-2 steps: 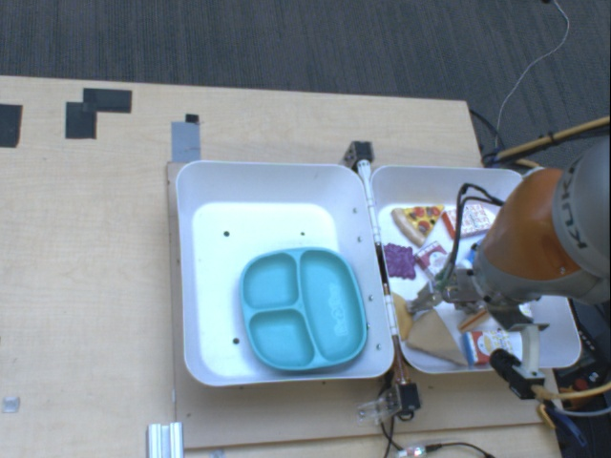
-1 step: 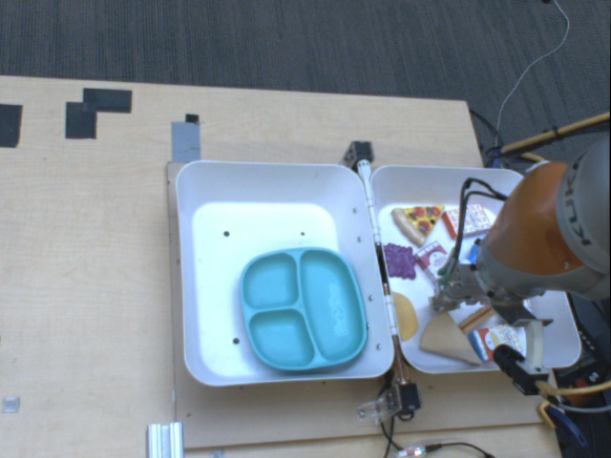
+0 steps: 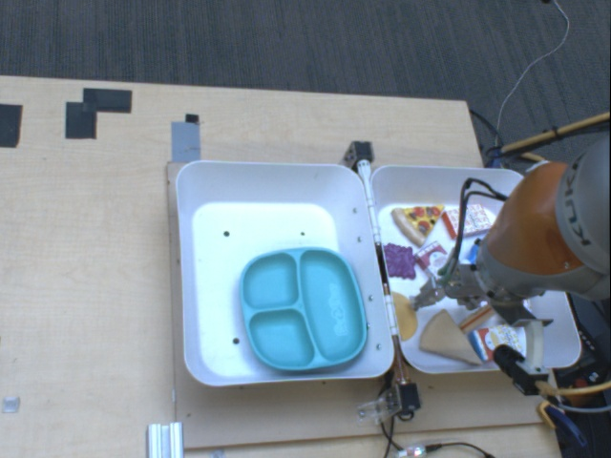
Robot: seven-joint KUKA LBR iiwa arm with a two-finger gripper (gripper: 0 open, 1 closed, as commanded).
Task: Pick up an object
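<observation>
**Objects in right bin: arm being lowered over the pile, nothing seen held**

Objects for the pick are lying in the right bin: a pizza-slice toy near its far edge, a purple piece against its left wall, a tan wedge at its near edge, a yellowish round piece by the near-left corner, and small red-and-white packets toward the far-right side. The left bin is being occupied by a blue three-compartment plate set toward its near-right corner.

The arm is being held over the middle of the right bin, its orange band covering much of the contents. The gripper is being seen only partly, beneath the wrist, just above the tan wedge and near the purple piece. Its opening cannot be told from this view, and no object is being seen in its hold.

Step in hand, as judged: the approach or descent onto the pile; the grasp is not yet being confirmed.

Next move, as judged: one object, likely the tan wedge, is to be straddled cleanly, closed on, and lifted straight up clear of the bin walls. Neighbouring packets are lying close together, so a double grab or a slip is being considered possible.
</observation>
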